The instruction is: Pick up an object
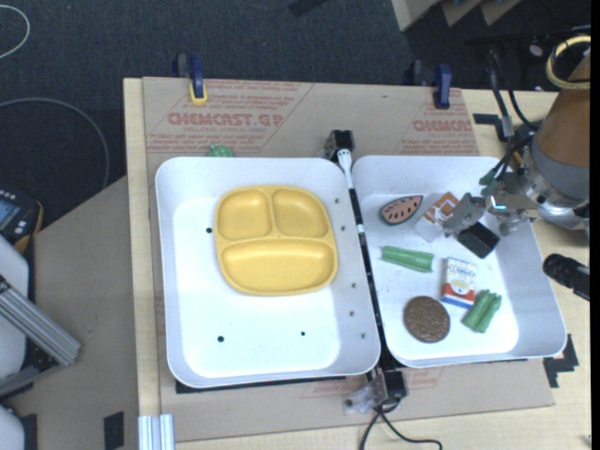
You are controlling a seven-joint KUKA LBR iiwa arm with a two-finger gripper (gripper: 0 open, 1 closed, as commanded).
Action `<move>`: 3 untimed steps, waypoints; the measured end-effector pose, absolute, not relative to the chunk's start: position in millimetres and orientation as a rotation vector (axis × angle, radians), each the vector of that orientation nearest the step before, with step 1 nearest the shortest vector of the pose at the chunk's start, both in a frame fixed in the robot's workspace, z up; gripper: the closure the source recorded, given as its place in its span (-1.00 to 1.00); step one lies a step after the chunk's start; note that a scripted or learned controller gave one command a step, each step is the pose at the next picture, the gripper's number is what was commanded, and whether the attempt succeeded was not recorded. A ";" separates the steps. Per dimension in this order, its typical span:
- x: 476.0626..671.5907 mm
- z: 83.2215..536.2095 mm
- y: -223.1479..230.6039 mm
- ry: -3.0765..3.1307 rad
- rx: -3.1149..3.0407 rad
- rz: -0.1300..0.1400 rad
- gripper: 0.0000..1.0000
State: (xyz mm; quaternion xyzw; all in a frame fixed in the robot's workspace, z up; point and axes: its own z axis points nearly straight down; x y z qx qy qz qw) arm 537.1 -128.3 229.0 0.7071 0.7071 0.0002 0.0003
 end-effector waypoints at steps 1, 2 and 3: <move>537.9 239.9 -128.4 2.220 2.218 0.003 1.00; 502.9 357.7 -55.9 2.224 2.206 0.018 1.00; 493.8 424.4 24.1 2.230 2.206 0.015 1.00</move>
